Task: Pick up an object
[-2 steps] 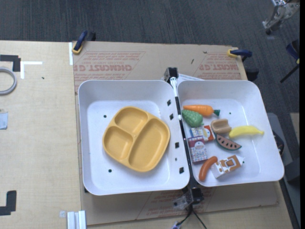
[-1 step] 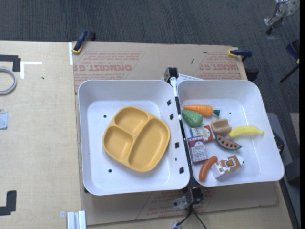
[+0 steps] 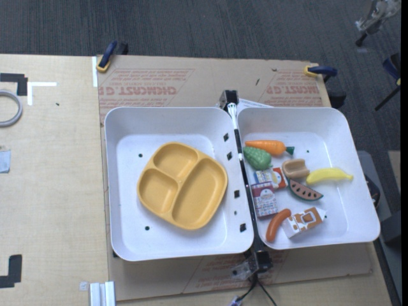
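The right bin (image 3: 357, 231) holds several toy foods. An orange carrot (image 3: 266, 147) lies at its far left, with a green vegetable (image 3: 258, 159) just below it. A yellow banana (image 3: 329, 176) lies toward the right, beside a brown bun (image 3: 295, 168) and a watermelon slice (image 3: 305, 190). A red packet (image 3: 264, 200) rests against the left wall. Near the front lie a red sausage (image 3: 277, 225) and a white and orange carton (image 3: 305, 222).
The left bin (image 3: 124, 234) holds a yellow divided plate (image 3: 183, 185). Both bins rest on a cardboard sheet (image 3: 159, 85) held by blue and yellow clamps (image 3: 108, 55). A metal stand (image 3: 379, 8) shows at the far right over the dark floor.
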You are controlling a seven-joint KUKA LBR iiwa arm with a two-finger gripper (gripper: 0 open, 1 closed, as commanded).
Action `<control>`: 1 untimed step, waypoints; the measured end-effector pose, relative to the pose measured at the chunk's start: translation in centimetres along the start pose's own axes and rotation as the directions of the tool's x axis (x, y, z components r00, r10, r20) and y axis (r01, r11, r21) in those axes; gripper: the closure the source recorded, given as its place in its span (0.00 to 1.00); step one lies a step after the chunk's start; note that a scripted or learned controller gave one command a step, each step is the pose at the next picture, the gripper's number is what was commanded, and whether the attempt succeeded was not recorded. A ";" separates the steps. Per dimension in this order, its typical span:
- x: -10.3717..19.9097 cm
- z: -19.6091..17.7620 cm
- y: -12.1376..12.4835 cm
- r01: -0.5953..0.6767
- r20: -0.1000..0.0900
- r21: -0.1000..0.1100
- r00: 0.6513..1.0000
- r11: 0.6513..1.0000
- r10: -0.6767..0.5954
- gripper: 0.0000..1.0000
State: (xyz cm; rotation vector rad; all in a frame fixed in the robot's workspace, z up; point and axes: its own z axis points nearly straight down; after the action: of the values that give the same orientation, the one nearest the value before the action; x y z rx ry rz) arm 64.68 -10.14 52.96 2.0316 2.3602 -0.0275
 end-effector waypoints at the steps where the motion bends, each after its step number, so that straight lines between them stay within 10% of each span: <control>1: 0.0 -0.8 0.1 0.002 0.002 0.000 1.000 1.000 -0.002 1.00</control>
State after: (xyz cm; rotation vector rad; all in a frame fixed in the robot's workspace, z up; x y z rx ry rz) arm 64.80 -10.12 53.78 2.0283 2.3611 -0.0295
